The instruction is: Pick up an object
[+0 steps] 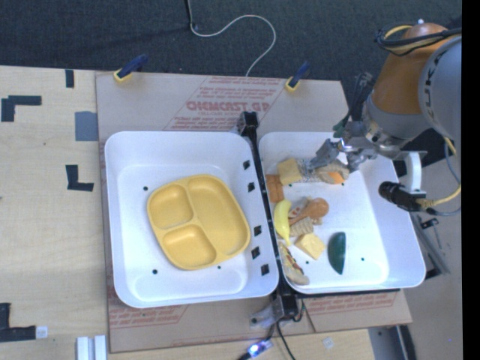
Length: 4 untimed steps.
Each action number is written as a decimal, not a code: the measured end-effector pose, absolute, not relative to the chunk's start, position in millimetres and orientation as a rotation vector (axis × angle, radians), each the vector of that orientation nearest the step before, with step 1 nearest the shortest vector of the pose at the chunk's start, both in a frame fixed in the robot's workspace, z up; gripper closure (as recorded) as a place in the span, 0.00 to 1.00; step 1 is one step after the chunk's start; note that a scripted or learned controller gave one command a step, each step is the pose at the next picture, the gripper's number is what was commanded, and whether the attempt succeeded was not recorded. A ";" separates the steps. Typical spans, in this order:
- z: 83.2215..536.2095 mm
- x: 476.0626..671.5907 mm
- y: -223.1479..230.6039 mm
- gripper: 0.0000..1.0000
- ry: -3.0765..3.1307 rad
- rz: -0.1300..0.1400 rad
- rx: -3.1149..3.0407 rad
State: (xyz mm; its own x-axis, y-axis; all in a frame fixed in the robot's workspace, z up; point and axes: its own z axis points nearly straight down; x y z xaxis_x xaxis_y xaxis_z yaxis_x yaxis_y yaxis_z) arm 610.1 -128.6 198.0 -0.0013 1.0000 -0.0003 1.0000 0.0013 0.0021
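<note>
The left white bin (pixel 127 201) carries a yellow three-compartment plastic plate (pixel 198 220). The right white bin (pixel 390 231) holds toy food by its left wall: a banana (pixel 281 220), a dark green pepper (pixel 337 251). The gripper (pixel 328 156) sits over its far edge; its opening cannot be made out.

Arm (pixel 409 88) reaching in, tool (pixel 330 156) lowered

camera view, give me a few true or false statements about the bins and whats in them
1. The yellow divided plate lies in the left bin. True.
2. The green item lies in the left bin. False: it lies in the right bin, near the front.
3. The gripper is over the right bin, near its back part. True.
4. The yellow plate has two compartments. False: it has three.
5. The banana sits by the divider side of the right bin. True.
6. Both bins stand straight on bare wood. False: they rest on a cardboard sheet.
</note>
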 end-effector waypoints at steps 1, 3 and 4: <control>225.9 610.7 -128.2 1.00 2.222 0.002 2.219; 225.5 628.7 -39.7 1.00 2.227 -0.002 2.217; 214.5 623.6 -28.7 1.00 2.225 -0.004 2.220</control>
State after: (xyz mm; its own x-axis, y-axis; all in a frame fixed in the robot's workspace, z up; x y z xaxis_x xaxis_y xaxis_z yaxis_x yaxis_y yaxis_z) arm 623.6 -28.7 214.5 -0.0019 1.0000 -0.0009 1.0000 0.0019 -0.0031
